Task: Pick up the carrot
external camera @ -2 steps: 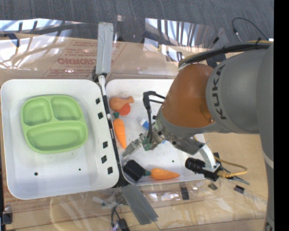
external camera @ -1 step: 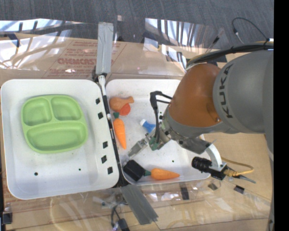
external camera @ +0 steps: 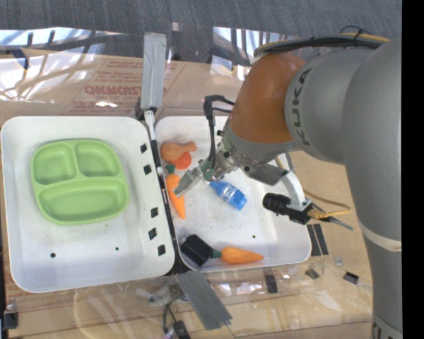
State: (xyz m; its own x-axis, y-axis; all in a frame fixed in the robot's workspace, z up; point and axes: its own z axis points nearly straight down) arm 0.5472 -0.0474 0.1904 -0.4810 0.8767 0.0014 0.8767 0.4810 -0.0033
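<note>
An orange carrot (external camera: 242, 256) lies near the front wall of the right bin (external camera: 290, 249), its left end against a black block (external camera: 195, 249). A second orange carrot-like piece (external camera: 176, 198) lies along the bin's left wall. My gripper (external camera: 189, 180) hangs at the left of this bin, just above and to the right of that second piece. Its fingers look open, and I see nothing between them. The arm's big orange and grey wrist covers the bin's back right part.
A tan toy drumstick (external camera: 178, 149) and a small red item (external camera: 183, 160) sit at the back left of the right bin. A blue bottle (external camera: 228, 195) lies mid-bin. A green divided plate (external camera: 79, 180) is in the left bin (external camera: 28, 260).
</note>
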